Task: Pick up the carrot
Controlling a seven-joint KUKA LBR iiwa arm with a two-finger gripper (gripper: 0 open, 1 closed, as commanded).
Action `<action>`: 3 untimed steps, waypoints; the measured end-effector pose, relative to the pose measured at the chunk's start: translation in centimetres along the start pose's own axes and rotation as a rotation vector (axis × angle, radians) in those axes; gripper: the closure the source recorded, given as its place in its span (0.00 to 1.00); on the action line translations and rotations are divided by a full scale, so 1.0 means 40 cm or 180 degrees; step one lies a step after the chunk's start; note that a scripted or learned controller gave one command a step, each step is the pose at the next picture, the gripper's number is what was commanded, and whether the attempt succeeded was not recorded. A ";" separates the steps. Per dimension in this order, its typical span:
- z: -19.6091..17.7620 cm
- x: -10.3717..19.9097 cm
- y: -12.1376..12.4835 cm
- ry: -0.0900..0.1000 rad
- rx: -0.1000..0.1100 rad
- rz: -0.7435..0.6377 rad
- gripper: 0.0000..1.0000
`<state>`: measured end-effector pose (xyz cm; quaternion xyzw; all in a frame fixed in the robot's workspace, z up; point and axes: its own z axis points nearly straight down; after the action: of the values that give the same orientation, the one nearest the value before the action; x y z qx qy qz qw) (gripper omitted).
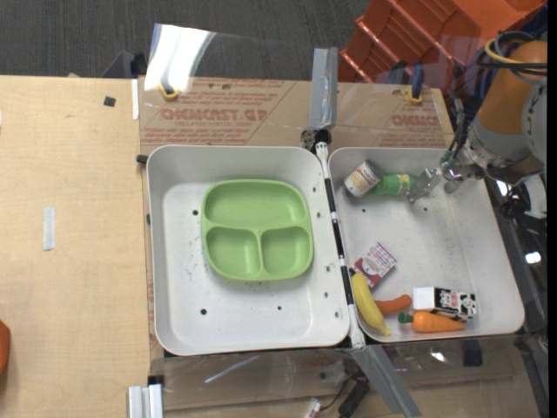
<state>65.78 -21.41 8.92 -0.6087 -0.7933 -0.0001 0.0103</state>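
Observation:
The carrot (437,322), orange with a small green top at its left end, lies flat near the front edge of the right bin (487,233). My gripper (426,185) hangs at the back of that bin, far from the carrot and just right of a green bottle (393,184). The grey arm with its orange band (513,94) comes in from the upper right.
Around the carrot lie a white and black carton (446,300), a small orange-red piece (393,304) and a banana (369,304). A pink packet (376,261) sits mid-bin and a tin (360,179) at the back left. The left bin (174,312) holds a green divided plate (258,229).

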 end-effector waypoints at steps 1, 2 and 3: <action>0.004 0.199 -0.412 -0.0043 -0.0040 0.0951 0.00; -0.017 0.198 -0.412 -0.0042 -0.0039 0.0965 1.00; -0.017 0.198 -0.412 -0.0042 -0.0039 0.0964 0.00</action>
<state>47.81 -18.05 9.94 -0.7214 -0.6925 0.0007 0.0013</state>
